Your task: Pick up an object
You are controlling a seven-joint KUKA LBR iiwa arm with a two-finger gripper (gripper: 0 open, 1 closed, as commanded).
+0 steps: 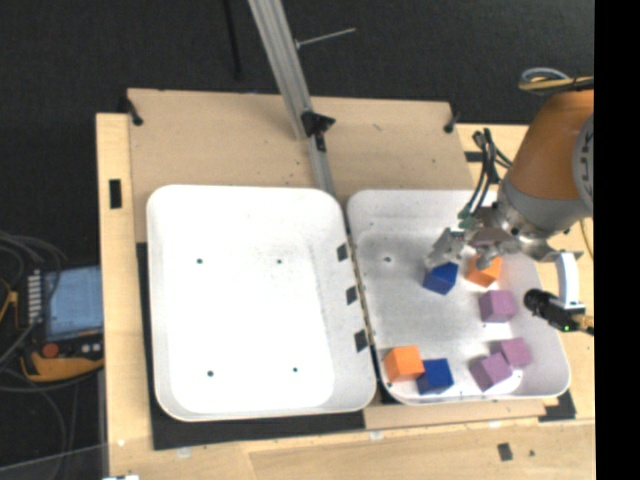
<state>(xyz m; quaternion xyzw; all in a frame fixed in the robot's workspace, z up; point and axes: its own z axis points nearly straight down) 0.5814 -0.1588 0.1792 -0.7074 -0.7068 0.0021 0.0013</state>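
You see smooth white plastic bins (250, 298) on a matt wooden worktop (290, 128); the blocks (405, 362) look matt, foam-like.

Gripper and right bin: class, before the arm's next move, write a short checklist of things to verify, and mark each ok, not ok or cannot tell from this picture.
1. Gripper is over the right bin: ok.
2. A target lies close by, the blue cube just below it: ok.
3. Cube is seen between the fingers: cannot tell.
4. Target stands free of neighbours; the orange block sits close beside it: not ok.
5. Left bin is ready to receive: ok.
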